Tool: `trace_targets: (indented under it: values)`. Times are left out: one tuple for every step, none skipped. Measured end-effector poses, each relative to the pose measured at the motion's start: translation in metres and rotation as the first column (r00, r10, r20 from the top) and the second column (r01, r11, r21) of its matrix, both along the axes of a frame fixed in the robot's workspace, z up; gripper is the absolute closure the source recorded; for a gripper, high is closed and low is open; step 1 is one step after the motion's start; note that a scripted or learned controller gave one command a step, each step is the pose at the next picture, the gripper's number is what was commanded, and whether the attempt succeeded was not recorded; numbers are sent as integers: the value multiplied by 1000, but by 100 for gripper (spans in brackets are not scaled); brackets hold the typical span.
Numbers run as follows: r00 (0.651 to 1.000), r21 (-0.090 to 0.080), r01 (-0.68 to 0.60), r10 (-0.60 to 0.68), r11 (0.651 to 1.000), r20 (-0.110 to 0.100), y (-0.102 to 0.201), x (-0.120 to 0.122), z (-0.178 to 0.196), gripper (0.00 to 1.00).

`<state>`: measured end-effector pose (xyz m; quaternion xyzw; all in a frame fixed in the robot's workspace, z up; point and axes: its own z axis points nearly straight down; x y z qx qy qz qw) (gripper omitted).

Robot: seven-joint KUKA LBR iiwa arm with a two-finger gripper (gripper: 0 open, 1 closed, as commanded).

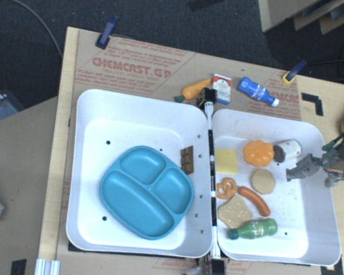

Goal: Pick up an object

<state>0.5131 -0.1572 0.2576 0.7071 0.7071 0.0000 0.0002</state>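
Observation:
The right bin (311, 247) holds several toy foods: an orange (258, 153), a white cup lying on its side (287, 149), a round tan biscuit (263, 181), a yellow cheese square (226, 159), a pretzel (226, 188), a sausage (254, 199), a bread slice (234, 212) and a green bottle (253, 229). My gripper (314, 177) hangs over the right side of this bin, just right of the cup and biscuit. Its two grey fingers (301, 167) stand apart, open, with bare bin floor between them.
In the left bin (96, 120) lie a blue divided plate (146, 191) and a brown chocolate bar (187, 159). Behind the bins on the board lie a carrot (195, 89), a small carton (221, 88) and a blue bottle (258, 91).

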Motion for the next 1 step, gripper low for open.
trace_targets:
  values:
    - [1000,1,0,0,1000,-3,12,18,-106,0]
